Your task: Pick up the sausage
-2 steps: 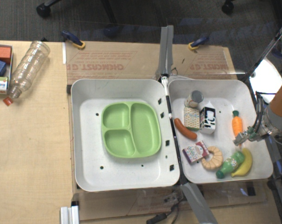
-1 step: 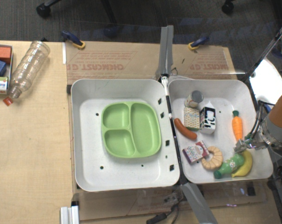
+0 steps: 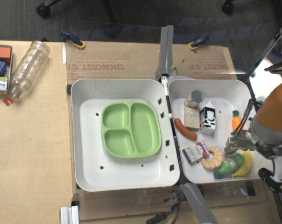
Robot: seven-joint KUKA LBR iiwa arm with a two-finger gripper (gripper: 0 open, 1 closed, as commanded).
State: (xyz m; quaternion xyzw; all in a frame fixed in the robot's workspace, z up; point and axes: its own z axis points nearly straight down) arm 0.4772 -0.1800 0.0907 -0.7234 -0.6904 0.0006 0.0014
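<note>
Sausage (image 3: pixel 185 129): a small, smooth, red-brown tube with round ends. It lies at a slant near the left wall of the right bin (image 3: pixel 220 87), not held by anything.
Right bin: a shallow white tray with round corners and a plain, dull floor.
Waffle (image 3: pixel 192 118): a pale square with a grid of little dents, touching the sausage on its upper right.
Milk carton (image 3: pixel 207 119): a small black and white box, just right of the waffle.
Can (image 3: pixel 195 97): a short grey round thing, up past the sausage, toward the back wall.
Snack packet (image 3: pixel 195 152): flat, pink and white, below the sausage.
Pretzel (image 3: pixel 213 157): tan and bumpy, a twisted ring, just right of the packet.
Carrot (image 3: pixel 236 122): small and orange, well to the right of the sausage.
Banana (image 3: pixel 244 164): yellow and curved, far right of the sausage, with a green lumpy toy (image 3: pixel 227 167) beside it.
Green plate (image 3: pixel 131 129): smooth plastic with three hollows, in the left bin (image 3: pixel 85 125), left of the sausage.
Bottle (image 3: pixel 27 67): clear ribbed plastic, lying on the wood bench far to the left.
Arm (image 3: pixel 271 115): grey with an orange band, reaching in from the right, bent down over the right bin.
Hand (image 3: pixel 234 143): metal grey, low over the bin, well right of the sausage, above the banana. I cannot tell how far open it is, and I see nothing held in it.
</note>
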